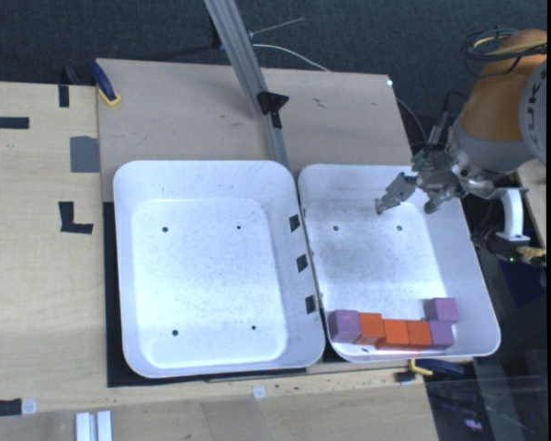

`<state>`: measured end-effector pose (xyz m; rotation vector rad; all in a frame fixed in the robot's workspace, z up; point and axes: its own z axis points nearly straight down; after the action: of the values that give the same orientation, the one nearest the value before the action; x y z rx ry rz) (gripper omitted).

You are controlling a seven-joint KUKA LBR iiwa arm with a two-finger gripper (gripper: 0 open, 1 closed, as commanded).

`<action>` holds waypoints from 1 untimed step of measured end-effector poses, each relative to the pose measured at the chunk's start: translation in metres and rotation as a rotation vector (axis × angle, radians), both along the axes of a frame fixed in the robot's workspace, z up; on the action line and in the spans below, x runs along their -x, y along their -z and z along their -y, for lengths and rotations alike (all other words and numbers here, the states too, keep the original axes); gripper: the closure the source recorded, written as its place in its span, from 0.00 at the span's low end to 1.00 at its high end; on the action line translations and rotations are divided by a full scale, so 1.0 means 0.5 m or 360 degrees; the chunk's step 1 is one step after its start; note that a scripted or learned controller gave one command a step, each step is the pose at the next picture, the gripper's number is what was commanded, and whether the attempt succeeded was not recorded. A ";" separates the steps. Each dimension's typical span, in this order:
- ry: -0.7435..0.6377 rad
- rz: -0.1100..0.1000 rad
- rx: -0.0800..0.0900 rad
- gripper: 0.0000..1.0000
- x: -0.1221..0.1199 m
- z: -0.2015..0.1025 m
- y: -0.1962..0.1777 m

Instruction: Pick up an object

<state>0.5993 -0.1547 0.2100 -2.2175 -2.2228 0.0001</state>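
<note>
Camera view: grey two-finger gripper (410, 197) hangs with fingers spread and nothing between them, approach step by my reckoning, purple and orange blocks (393, 328) well below it along the right white bin's (459, 246) near wall, next needing descent there.

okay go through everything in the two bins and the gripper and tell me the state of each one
gripper: fingers spread open, holding nothing, over the far part of the right bin.
purple and orange blocks: resting untouched in a row along the right bin's near wall, with one purple block set just behind the right end.
right bin: flat on the bench, holding the blocks.
left bin: flat on the bench beside the right bin.
</note>
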 end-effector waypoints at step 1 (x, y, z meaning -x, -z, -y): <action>0.0004 0.0003 0.0002 0.00 0.003 0.070 -0.030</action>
<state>0.5979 -0.1896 0.2248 -2.2220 -2.2215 -0.0001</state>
